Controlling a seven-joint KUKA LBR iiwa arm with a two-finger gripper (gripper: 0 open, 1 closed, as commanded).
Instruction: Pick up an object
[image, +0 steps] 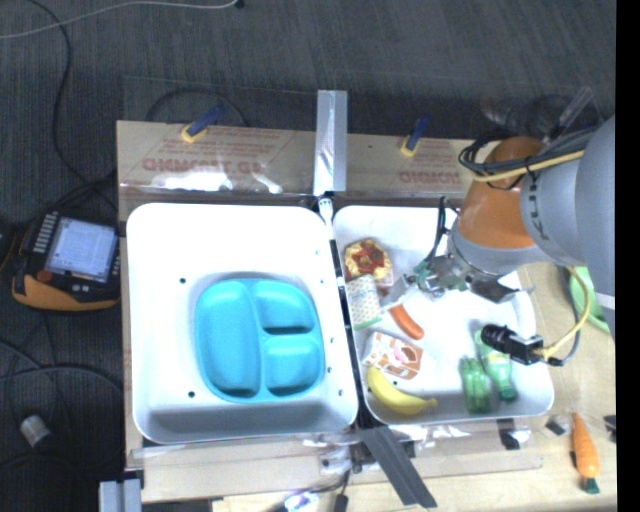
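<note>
We saw a grey arm (590, 205) with an orange band (497, 215) above its wrist. Yellow and black cables (520, 160) looped just behind that band.

**Plastic, board and carpet: surfaces on the bench**

Both white bins (160, 300) looked like smooth, slightly glossy plastic. The blue divided tray (260, 335) in the left bin was matt plastic with a soft sheen. Behind the bins' far edge stood brown cardboard (230, 160), dull and printed, under a crinkled clear film that caught the light. A strip of silvery metal (331, 140) ran between the bins. The banana (398, 392) and the carrot (405, 321) looked like smooth moulded plastic; the green bottle (478, 383) shone. The floor (80, 80) was rough, dark grey carpet. The arm (560, 200) had a satin grey shell with a glossy orange band.
</note>
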